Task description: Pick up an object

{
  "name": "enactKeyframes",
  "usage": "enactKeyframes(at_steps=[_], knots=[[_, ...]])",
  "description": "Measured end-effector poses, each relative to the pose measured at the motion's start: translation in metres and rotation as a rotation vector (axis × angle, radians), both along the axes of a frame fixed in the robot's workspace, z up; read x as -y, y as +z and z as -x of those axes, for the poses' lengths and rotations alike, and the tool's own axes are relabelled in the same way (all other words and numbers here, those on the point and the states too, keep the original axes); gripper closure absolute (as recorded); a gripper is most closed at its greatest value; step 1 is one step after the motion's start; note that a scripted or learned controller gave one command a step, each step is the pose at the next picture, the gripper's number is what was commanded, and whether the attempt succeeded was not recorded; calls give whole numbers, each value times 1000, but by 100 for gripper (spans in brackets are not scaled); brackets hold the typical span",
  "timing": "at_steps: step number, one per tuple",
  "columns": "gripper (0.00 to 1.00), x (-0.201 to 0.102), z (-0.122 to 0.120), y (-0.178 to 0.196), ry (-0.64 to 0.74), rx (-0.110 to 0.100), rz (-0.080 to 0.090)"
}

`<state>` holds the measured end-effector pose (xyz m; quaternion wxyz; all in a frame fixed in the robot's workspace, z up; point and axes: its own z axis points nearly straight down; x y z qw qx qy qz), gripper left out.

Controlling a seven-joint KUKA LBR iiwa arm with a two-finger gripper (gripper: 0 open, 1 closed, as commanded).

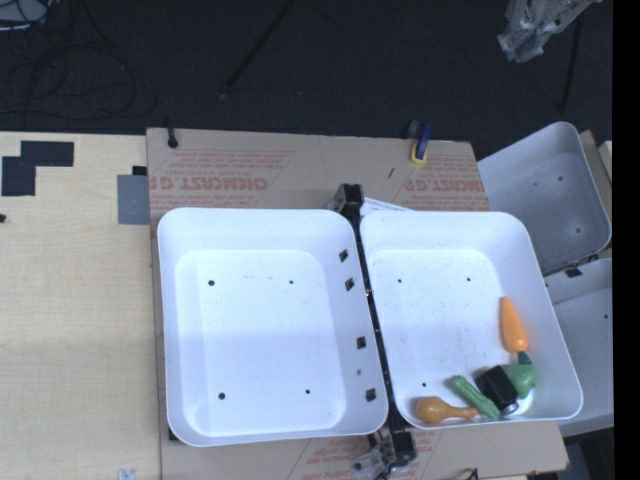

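A light wooden counter (pixel 70 298) carries a brown cardboard sheet (pixel 300 173) with two shallow white plastic bins side by side. The left bin (pixel 170 268) lies beside the right bin (pixel 540 268), whose near right corner holds an orange carrot-shaped toy (pixel 513 326), a green toy (pixel 473 394), a small black block (pixel 497 385) and an orange-yellow pear-shaped toy (pixel 440 410). The grey tool (pixel 532 16) hangs well above, top right; whether it is apart or together, I cannot tell.

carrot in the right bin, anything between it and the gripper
Nothing visible does. The gripper hangs high at the top right, and the carrot lies by the right bin's right wall, open from above. A green toy and black block crowd its near end.
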<state>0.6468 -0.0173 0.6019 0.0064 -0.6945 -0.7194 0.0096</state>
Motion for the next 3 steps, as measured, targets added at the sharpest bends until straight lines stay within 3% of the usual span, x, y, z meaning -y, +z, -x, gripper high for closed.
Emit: enactKeyframes(at_steps=[3], knots=[[100, -4, -2, 28, 13, 2, 2]])
